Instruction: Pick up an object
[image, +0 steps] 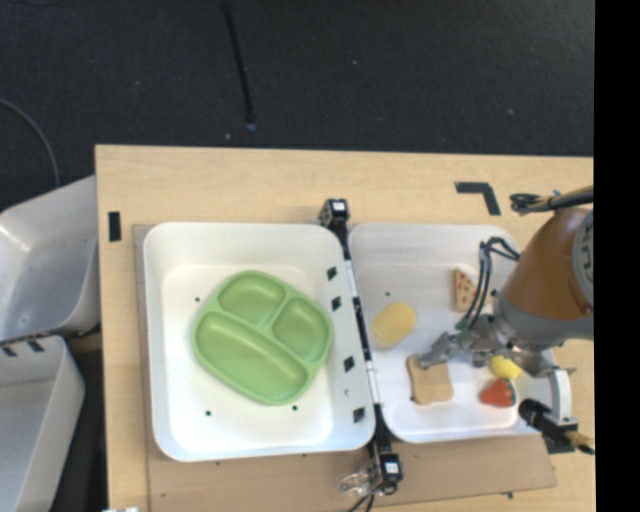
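Arm (550, 275): I see it reaching in from 3 o'clock over the right bin (420, 250), orange band uppermost.
Gripper (440, 352): low in the right bin, fingers pointing toward 9 o'clock, tips just above the toast (431, 382); I cannot tell whether they are parted or closed.
Toast: at 6 o'clock in the right bin, flat on the floor.
Yellow disc (394, 323): at 9 o'clock of the bin, just beside the divider.
Cracker (463, 289): near 12 o'clock, left of the arm.
Red piece (497, 394): at 5 o'clock, under the wrist, with a yellow piece (506, 368) just above it.
Green plate (262, 337): centre of the left bin (165, 260).
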